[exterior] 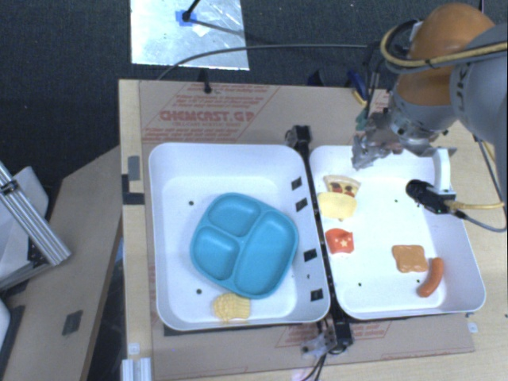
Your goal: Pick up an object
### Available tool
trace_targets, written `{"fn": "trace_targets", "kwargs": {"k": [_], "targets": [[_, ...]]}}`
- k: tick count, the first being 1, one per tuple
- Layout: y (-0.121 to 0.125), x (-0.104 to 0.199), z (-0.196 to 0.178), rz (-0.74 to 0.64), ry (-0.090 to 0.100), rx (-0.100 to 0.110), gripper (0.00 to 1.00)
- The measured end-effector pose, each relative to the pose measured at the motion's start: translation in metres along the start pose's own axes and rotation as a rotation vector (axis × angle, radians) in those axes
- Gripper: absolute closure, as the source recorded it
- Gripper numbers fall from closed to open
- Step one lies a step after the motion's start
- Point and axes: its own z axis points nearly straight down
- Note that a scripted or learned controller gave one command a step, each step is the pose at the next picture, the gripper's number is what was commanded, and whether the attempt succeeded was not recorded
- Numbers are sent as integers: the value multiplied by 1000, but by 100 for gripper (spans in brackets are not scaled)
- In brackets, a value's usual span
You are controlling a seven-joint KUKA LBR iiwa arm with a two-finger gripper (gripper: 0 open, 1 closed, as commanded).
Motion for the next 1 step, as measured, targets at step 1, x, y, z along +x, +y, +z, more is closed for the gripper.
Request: {"fn": "trace_targets", "kwargs": {"k": [1], "targets": [[-1,46,-7,0,0,-1,100]]}}
